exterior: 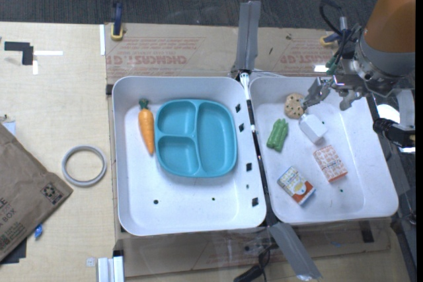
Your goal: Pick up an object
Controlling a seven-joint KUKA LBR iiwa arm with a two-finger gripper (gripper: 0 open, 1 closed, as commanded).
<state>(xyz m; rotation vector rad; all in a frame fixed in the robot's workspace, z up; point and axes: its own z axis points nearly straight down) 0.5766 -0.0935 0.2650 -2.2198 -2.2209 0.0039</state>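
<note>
The right bin holds a round cookie, a green pickle-like toy, a white block, a pink patterned packet and a small orange and blue carton. My gripper hangs over the bin's far part, just right of the cookie and above the white block. Its two fingers stand apart with nothing between them. In the left bin, a teal divided plate lies with a toy carrot to its left.
A grey divider post rises between the bins at the back. A roll of tape and a brown cardboard box lie on the bench at the left. Cables hang near the wrist.
</note>
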